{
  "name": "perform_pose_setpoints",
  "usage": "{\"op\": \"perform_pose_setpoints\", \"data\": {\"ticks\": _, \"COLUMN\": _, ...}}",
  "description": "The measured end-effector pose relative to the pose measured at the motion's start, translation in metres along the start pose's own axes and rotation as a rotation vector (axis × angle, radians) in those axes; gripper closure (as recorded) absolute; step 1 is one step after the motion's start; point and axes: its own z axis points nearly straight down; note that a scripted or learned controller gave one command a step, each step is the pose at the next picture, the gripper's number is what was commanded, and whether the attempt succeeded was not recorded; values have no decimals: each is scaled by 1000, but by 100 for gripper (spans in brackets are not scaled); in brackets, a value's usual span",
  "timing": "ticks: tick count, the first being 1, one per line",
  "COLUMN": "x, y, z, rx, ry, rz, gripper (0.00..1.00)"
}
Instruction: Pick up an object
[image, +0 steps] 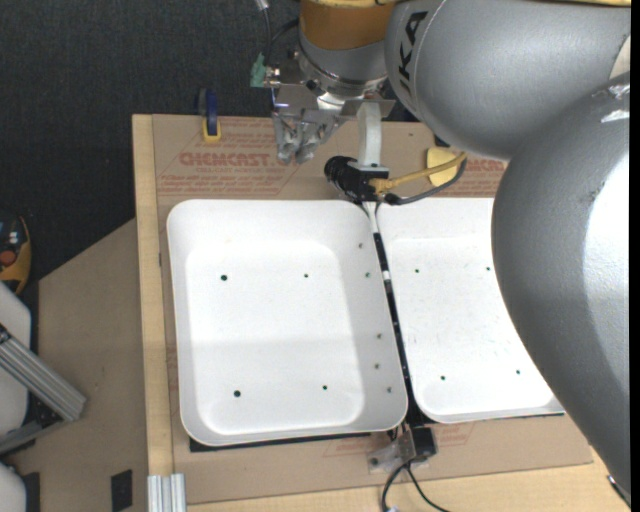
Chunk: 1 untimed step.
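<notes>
My gripper (292, 143) hangs beyond the far rim of the left white bin (178, 300), over the brown board, near that bin's far right corner. Nothing shows beneath or around its tip. The left bin's floor shows white with a few small dark dots. The right white bin (450, 310) lies beside it, and the big grey arm hides its right part.
A blue and yellow clamp (209, 114) sits on the brown board (150, 250) at its far left corner. An aluminium rail (40, 380) lies off the board at the lower left. A small connector with a cable (408, 448) sits at the near edge between the bins.
</notes>
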Motion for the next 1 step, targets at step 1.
{"op": "perform_pose_setpoints", "data": {"ticks": 1, "x": 43, "y": -3, "z": 77, "rx": 17, "ry": -3, "rz": -5, "gripper": 100}}
